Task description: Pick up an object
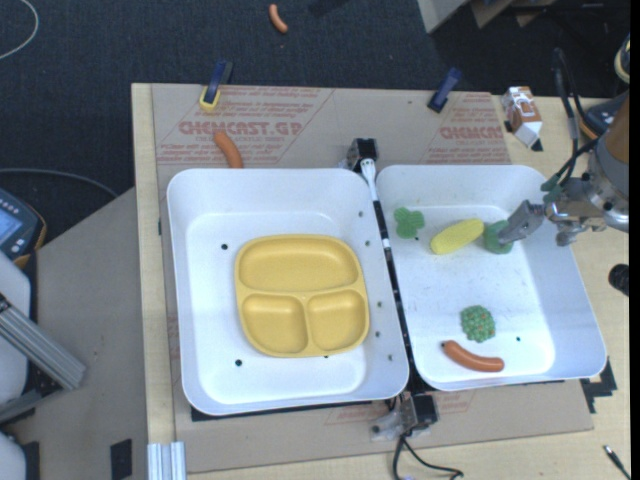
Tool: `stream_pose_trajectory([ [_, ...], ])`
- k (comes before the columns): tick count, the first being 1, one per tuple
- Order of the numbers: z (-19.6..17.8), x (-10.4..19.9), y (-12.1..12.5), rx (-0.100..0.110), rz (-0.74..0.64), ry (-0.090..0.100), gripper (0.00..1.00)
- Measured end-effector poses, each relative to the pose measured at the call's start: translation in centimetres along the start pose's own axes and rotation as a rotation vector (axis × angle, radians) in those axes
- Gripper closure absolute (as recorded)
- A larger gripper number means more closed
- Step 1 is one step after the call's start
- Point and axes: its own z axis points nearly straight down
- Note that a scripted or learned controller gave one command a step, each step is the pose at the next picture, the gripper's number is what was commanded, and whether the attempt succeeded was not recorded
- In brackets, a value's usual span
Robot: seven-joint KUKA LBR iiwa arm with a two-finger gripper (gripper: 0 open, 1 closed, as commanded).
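Arm enters from the right edge, wrist over the right bin's (560, 298) far right rim. End effector (512, 228) angled down and leftward into the bin, its grey tip low over the bin floor at the upper right. Tip sits on or just over a small green piece (497, 240), which is partly hidden beneath it. Cannot tell whether the end effector is wide, narrow, or gripping; the angle and the blur hide that, and nothing is clearly seen lifted.

Right bin contents:
- Yellow corn-like piece (456, 236), lying tilted, just left of the green piece and touching or nearly touching it.
- Green leafy piece (408, 221), left of the yellow one, near the bin's left wall.
- Broccoli (477, 322), lower middle of the bin, well apart from the tip.
- Sausage (473, 357), just below the broccoli, near the front wall.

Left bin (200, 298) holds a yellow tray (302, 294) with three compartments, centred, lying flat.

Worktop (300, 118) beyond the bins: a second sausage (228, 149) just behind the left bin's far left corner; two blue clamps (214, 85) (444, 90) on the far edge; a small carton (522, 114) at the far right corner. A third sausage (278, 17) lies on the dark floor beyond the worktop.
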Motion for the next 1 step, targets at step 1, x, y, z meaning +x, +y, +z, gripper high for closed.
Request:
stream_pose_trajectory([
  [1,5.39,0.74,0.76,0.006,-0.001,0.003,0.00],
])
